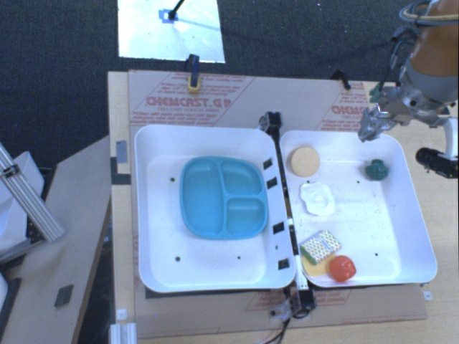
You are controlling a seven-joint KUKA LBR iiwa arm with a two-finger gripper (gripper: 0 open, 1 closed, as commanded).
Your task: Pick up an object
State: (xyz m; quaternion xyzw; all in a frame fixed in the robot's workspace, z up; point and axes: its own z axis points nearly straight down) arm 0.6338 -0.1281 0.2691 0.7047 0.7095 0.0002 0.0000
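The right bin holds a tan round disc at its back left, a white fried-egg shape near the middle, and a dark green lump at the back right. At its front lie a checkered sponge-like block on a yellow piece and a red tomato-like ball. My gripper hangs over the bin's back right rim, above and slightly left of the green lump, with nothing seen in it.
The left bin carries a blue divided plate. A black divider with clips runs between the bins. A yellow clamp sits at the back of the board. A metal sheet lies beyond.
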